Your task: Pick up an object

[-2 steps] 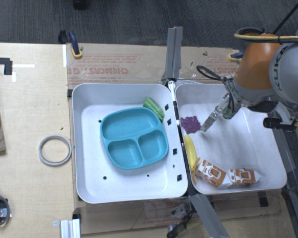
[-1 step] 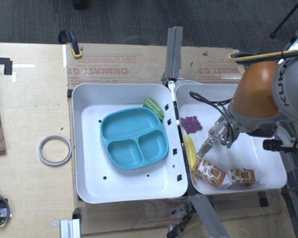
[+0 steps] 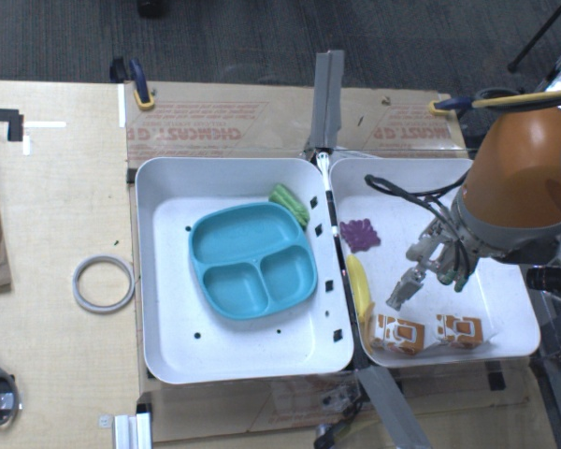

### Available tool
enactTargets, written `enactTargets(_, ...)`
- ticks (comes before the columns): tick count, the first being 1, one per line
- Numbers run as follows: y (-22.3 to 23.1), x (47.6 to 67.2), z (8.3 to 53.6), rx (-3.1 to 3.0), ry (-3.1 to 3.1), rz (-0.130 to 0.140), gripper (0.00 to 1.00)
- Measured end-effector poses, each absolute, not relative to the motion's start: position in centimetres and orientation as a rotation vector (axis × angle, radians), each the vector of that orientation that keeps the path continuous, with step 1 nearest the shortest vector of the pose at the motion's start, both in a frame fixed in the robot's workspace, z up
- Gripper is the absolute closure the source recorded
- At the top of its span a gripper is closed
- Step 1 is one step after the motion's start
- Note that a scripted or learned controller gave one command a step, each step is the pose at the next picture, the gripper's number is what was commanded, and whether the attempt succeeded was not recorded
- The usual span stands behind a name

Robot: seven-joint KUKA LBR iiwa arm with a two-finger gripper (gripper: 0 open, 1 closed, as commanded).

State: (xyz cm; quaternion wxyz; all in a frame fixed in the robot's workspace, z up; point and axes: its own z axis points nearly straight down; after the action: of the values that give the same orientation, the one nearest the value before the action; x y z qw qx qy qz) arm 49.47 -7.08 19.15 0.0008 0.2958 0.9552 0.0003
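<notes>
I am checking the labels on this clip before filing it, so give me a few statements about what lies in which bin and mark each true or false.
1. The blue divided plate lies in the left bin. True.
2. The banana lies in the left bin. False: it lies in the right bin, along its left wall.
3. The purple grapes lie in the right bin. True.
4. The green item lies beside the grapes. False: it sits at the plate's upper right edge, in the left bin.
5. The claw hangs over the left bin. False: it is over the right bin, above the two orange-and-white items.
</notes>
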Motion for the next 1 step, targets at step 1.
enactTargets(1,-9.18,47.79,13.82,1.140,2.928,0.001,0.00)
